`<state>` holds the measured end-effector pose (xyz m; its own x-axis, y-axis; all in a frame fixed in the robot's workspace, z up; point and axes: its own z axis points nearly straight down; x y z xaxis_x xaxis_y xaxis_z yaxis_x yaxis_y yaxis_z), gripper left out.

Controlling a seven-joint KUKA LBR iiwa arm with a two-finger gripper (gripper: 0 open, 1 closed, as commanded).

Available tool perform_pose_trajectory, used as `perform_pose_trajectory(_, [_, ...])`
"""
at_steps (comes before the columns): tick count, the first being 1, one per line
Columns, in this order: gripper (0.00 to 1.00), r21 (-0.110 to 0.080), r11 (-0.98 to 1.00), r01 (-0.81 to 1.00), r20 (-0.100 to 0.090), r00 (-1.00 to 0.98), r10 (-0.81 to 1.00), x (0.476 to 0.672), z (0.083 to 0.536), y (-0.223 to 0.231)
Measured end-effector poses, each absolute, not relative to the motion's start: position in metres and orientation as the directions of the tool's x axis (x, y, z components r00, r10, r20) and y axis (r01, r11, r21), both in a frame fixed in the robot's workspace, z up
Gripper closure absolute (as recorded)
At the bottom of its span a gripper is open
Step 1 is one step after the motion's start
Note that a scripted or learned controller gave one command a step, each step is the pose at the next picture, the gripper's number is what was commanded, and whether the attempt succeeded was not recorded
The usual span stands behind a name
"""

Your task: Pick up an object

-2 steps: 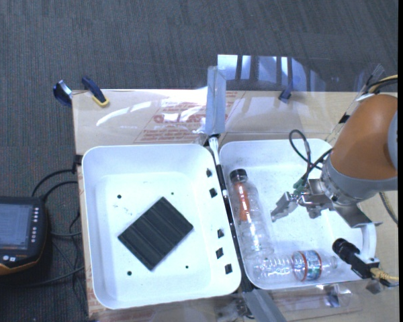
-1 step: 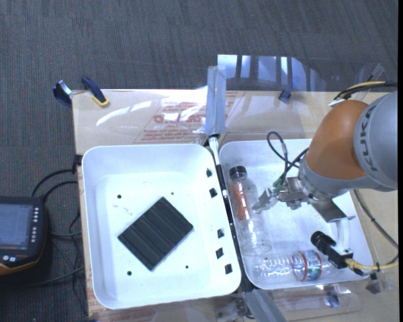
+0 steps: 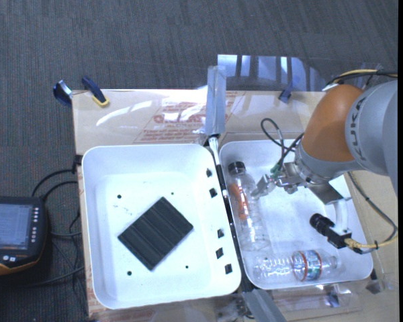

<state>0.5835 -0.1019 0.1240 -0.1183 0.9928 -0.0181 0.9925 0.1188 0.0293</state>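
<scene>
Dark grey carpet around a tan tabletop [image 3: 121,123] bearing two shallow white bins. Left bin [image 3: 97,173]: one black ribbed pad [image 3: 155,233], lying flat near centre. Right bin [image 3: 255,149]: clear bottle with orange label [image 3: 243,206] along the 9 o'clock wall, cap toward 12 o'clock; second clear bottle [image 3: 297,265] lying flat at 6 o'clock. Gripper [image 3: 265,183] low inside right bin, just beside the upright-lying bottle at its 3 o'clock. Jaws state: cannot tell. Handheld control pendant [image 3: 10,230] on floor at 9 o'clock.
</scene>
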Motion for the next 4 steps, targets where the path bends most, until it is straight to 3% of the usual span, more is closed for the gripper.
perform_pose_trajectory(1, [0.00,-0.001,0.123,0.992,0.001,-0.123,0.992,0.562,0.161,-0.175])
perform_pose_trajectory(2, [0.00,0.003,0.160,0.987,-0.012,-0.160,0.987,0.559,0.097,-0.121])
perform_pose_trajectory(3, [0.00,-0.003,0.135,0.991,0.002,-0.135,0.991,0.526,0.156,-0.143])
perform_pose_trajectory(4, [0.00,-0.003,0.338,0.941,0.002,-0.338,0.941,0.519,0.092,-0.135])
